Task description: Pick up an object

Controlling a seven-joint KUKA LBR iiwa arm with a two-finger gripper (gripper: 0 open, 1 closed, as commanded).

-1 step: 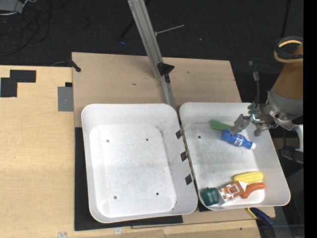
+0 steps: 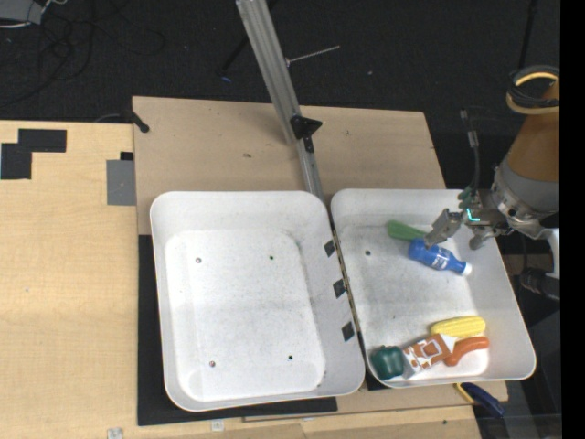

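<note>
My gripper [image 2: 460,230] hangs over the far right part of the right bin [image 2: 402,309], its two fingers spread apart and nothing between them. Just below and left of it lies a blue bottle [image 2: 438,258] with a white cap end, and a green piece [image 2: 402,231] lies beside the bottle's upper end. At the bin's near edge sit a yellow corn-like toy [image 2: 459,326], an orange and white item [image 2: 443,349] and a dark teal cup-like object [image 2: 388,362].
The left bin [image 2: 242,295] stands beside the right one, with black clips [image 2: 339,286] along the shared rim. A slanted aluminium bar [image 2: 279,85] rises behind the bins. Dark floor and cables lie beyond the bench.
</note>
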